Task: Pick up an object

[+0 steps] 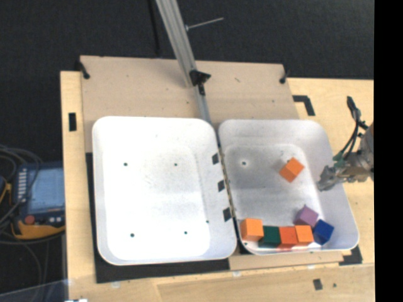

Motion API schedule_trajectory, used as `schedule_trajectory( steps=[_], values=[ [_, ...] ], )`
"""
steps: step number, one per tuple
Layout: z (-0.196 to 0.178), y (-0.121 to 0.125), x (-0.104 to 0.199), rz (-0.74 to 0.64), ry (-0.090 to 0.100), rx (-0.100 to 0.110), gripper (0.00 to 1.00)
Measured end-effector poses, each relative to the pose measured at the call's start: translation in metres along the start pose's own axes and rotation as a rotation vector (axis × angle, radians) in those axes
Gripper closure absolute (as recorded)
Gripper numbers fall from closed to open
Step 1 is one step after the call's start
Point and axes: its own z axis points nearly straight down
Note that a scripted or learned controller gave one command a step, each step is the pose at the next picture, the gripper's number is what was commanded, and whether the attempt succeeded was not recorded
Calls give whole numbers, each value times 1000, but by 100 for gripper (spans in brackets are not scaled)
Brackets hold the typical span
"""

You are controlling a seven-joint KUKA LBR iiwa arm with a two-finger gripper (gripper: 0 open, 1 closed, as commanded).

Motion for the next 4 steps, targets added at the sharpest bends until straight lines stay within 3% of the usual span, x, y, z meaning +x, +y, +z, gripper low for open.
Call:
schedule_trajectory(
  steps=[2, 4],
  values=[
    [-15, 34, 96, -4, 3, 2, 100],
    [-13, 47, 200, -2, 3, 7, 100]
  ],
)
